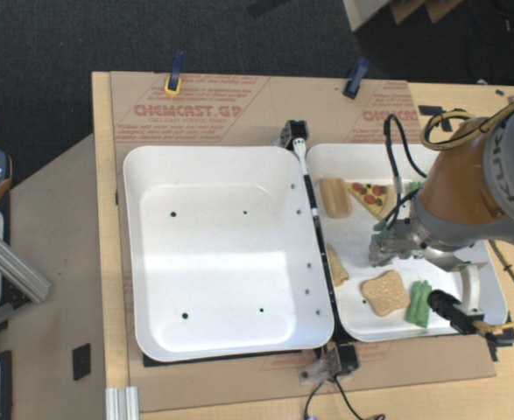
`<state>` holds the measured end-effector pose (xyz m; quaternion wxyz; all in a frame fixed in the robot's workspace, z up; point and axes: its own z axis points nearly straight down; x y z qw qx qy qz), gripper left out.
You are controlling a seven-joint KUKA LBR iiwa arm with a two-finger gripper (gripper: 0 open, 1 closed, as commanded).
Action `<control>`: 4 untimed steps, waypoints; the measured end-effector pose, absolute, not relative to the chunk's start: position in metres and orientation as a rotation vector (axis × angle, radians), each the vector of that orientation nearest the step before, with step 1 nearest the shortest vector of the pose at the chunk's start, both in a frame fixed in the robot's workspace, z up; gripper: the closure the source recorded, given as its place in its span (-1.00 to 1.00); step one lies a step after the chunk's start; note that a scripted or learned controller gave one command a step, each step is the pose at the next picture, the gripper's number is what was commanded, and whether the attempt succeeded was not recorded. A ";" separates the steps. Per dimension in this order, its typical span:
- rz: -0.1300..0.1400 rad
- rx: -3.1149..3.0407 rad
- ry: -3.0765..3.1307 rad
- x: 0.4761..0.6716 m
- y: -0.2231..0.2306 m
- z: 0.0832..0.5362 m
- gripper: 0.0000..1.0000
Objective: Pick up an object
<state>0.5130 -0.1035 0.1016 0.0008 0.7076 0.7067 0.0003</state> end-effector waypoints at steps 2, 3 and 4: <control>0.008 2.212 2.219 0.519 -0.163 0.178 1.00; 0.001 2.221 2.208 0.479 -0.223 0.254 1.00; -0.001 2.222 2.221 0.479 -0.224 0.245 1.00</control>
